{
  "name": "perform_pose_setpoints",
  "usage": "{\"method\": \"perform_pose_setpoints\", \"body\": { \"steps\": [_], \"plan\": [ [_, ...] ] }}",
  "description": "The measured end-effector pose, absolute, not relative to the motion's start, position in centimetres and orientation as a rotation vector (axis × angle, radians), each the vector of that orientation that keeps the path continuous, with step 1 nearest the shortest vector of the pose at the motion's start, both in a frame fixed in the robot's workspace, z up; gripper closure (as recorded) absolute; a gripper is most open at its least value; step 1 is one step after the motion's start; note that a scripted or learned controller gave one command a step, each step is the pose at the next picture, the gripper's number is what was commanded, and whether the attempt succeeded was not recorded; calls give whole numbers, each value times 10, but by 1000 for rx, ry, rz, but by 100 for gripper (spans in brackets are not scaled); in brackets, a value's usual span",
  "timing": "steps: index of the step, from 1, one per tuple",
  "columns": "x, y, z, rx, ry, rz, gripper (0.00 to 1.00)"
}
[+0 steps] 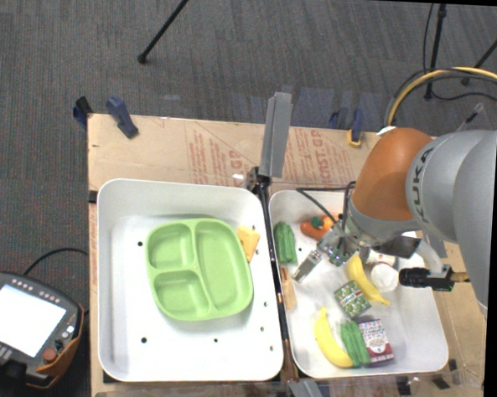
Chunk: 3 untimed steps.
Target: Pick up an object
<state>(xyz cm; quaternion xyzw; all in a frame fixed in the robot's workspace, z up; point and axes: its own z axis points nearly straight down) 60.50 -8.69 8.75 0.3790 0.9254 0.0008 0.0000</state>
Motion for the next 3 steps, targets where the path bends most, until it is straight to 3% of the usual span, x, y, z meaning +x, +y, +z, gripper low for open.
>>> {"method": "perform_pose_setpoints", "body": {
  "steps": [1, 2, 3],
  "plan": [
    [514, -143, 99, 1325, 2851, -2, 0],
    [515, -141, 108, 1318, 2855, 1, 100],
    [493, -47, 190, 1431, 2793, 8, 100]
  ]
}}
